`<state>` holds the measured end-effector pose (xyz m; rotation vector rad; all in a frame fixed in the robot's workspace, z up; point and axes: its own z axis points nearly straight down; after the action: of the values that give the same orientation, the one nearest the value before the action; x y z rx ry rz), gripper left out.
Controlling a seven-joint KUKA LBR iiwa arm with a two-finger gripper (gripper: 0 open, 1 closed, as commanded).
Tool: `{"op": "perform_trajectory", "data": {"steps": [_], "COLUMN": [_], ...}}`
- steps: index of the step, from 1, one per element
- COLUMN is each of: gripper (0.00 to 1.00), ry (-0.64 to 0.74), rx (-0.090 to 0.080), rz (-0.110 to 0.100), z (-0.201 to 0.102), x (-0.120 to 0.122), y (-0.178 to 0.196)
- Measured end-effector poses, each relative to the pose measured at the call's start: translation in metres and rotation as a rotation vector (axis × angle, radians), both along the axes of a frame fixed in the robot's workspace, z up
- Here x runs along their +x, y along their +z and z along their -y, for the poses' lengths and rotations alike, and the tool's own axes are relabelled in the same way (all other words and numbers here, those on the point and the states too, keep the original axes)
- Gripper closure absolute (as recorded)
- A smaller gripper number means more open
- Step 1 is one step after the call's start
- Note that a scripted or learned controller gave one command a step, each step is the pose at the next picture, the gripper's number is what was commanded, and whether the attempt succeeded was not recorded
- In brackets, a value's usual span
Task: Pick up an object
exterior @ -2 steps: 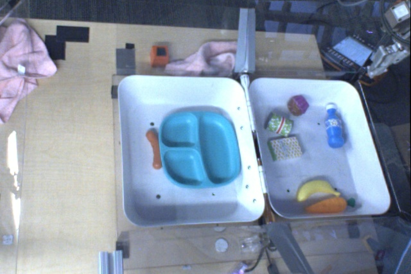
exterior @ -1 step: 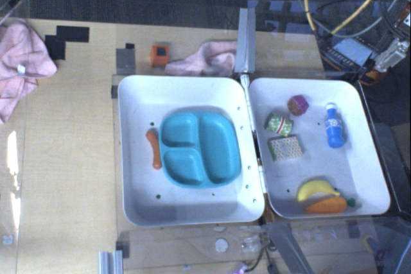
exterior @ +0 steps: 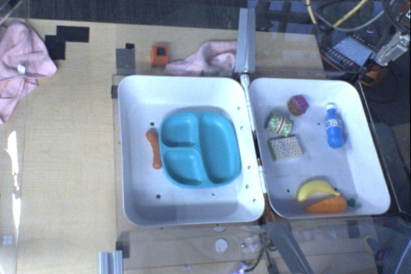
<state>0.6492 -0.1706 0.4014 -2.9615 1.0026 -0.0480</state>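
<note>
Blue bottle (exterior: 334, 128), purple ball (exterior: 298, 104), green can (exterior: 280, 124), banana (exterior: 316, 189) and carrot (exterior: 327, 205) lie in the right bin (exterior: 369, 138).

Honestly, nothing here is readable. The blue bottle (exterior: 334, 127) has a pale label band and the green can (exterior: 279, 124) has some print wrapped around it, but both are way too small and blurry to make out any letters or numbers.

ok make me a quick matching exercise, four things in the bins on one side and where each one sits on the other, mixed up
Things:
1. blue divided tray
2. blue bottle
3. banana
4. purple ball

Places:
A. right bin, near edge, touching the carrot
B. middle of the left bin
C. right bin, far side, beside the green can
D. right bin, towards its right wall

Pairs: 1-B, 2-D, 3-A, 4-C
</note>
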Motion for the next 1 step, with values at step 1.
{"op": "perform_trajectory", "data": {"steps": [1], "gripper": [1.0], "ry": [0.004], "rx": [0.003], "rz": [0.015], "z": [-0.0028], "x": [0.0026], "y": [0.013]}}
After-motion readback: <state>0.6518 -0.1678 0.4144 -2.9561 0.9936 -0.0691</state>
